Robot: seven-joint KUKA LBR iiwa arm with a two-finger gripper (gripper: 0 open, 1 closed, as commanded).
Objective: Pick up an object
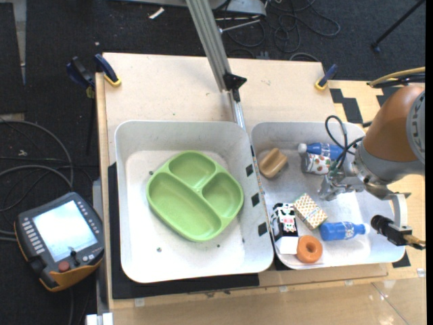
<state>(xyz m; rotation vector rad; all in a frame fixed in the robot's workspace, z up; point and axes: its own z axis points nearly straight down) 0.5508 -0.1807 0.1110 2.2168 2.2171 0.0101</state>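
The right bin (291, 126) holds a tan block (272, 162), a blue-and-white bottle (316, 158) lying at the back, a checkered box (310, 210), a cow-patterned carton (285, 220), an orange ring (310, 249) and a blue bottle (342, 231). My gripper (329, 188) hangs low in this bin, just in front of the blue-and-white bottle and to the right of the checkered box. The wrist and cables hide its tip. Nothing is seen held in it.
The left bin (135, 181) holds a green divided plate (195, 195). A slanted metal pole (213, 39) comes down to the wall between the bins. Clamps (108, 73) sit at the bench's back corners. A teach pendant (61, 239) lies off the bench at left.
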